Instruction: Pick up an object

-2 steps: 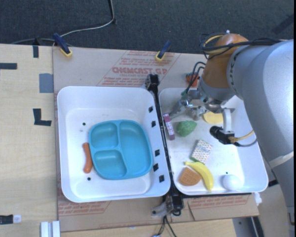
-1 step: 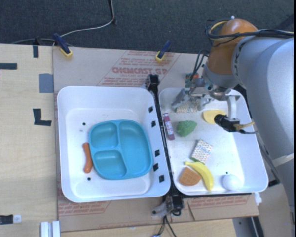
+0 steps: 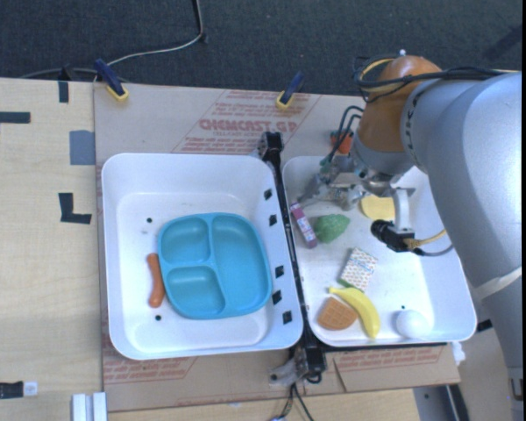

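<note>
Counter (image 3: pixel 35 261): pale wood-and-cardboard surface carrying both bins, running from the left edge to lower right of the frame.

Grey KUKA arm with orange band (image 3: pixel 469 156): enters from the right and fills the upper right, its wrist bent down over the right-hand bin.

Left white shallow bin (image 3: pixel 123 178): centre-left. Holds a blue three-compartment plastic tray (image 3: pixel 215 266) and, just beside the tray's left rim, a small orange carrot-shaped toy (image 3: pixel 155 281).

Right white shallow bin (image 3: pixel 438 279): centre-right, touching the left bin along a clipped black seam.

Gripper (image 3: pixel 337 187): low in the upper part of the right bin; whether the jaws are apart or together, I cannot tell, and nothing is seen between them.

Candidate objects, right bin: yellow toy banana (image 3: pixel 361 309), lower middle; green soft lump (image 3: pixel 331 227), just below the gripper; orange ridged half-round (image 3: pixel 337 315), touching the banana; yellow flat disc (image 3: pixel 377 207), partly under the wrist; patterned white square packet (image 3: pixel 359 268); white ball (image 3: pixel 411 323), lower right corner; purple-and-green small stick (image 3: pixel 305 228), beside the seam wall.

Risks (judged): the green lump and purple stick lie close together, so the jaws may nudge one while closing on the other; the stick hugs the wall, leaving poor finger room.

Open room: the bin's bare right centre offers the freest approach.
</note>
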Controlling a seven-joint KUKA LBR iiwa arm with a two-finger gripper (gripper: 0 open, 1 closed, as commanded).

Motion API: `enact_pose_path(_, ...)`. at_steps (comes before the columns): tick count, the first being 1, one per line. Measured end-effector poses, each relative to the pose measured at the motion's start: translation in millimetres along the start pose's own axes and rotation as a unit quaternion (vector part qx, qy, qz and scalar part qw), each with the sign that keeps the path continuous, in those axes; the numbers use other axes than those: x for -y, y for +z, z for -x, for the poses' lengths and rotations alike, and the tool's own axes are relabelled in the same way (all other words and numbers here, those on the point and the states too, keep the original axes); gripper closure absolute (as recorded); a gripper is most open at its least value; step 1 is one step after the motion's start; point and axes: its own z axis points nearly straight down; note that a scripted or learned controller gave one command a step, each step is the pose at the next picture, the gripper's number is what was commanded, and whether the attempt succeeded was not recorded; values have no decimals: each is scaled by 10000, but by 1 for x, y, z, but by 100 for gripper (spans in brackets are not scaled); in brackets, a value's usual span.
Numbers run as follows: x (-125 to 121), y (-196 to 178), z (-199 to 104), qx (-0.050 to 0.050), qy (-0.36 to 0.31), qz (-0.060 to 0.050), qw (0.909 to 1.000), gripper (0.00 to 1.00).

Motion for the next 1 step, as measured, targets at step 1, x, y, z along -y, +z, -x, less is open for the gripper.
enact_pose_path(1,-12,1,20,-34,-4,-56,10000,0)
